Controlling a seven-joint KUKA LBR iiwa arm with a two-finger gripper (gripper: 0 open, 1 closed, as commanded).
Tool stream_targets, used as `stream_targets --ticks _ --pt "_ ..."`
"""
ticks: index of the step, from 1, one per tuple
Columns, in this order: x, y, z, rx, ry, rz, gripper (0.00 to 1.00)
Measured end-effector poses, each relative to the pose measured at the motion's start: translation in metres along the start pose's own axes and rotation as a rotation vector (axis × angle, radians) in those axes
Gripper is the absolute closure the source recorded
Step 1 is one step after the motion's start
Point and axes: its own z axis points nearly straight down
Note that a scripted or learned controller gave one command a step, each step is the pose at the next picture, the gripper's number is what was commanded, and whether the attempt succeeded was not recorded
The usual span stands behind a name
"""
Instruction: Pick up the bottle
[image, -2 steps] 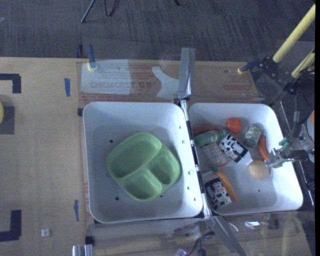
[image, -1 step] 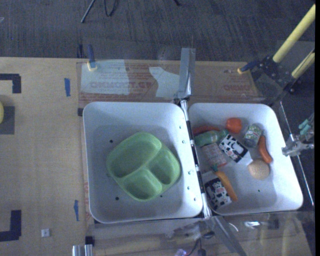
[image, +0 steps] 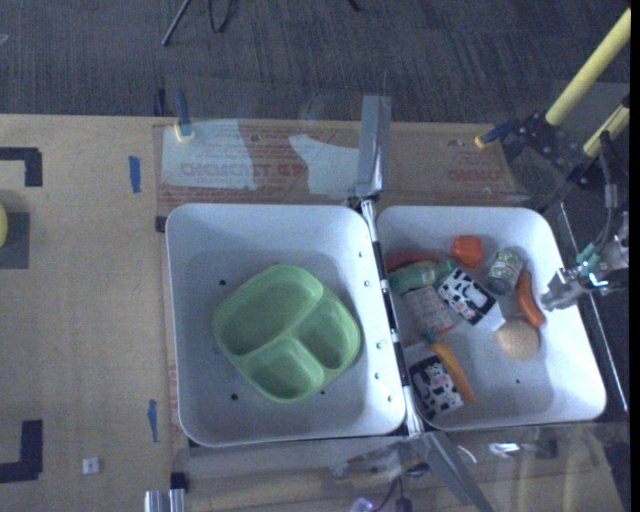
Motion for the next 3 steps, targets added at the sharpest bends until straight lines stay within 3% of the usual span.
stream_targets --ticks 1,2,3 --pt "-0.013 -0.003 0.088 0.003 0.001 0.160 1.00" --pt "-0.013 -0.003 0.088 0.002 0.001 0.160 0.00" --pt "0.084 0.012 0.118 0.007 0.002 0.573 0.00"
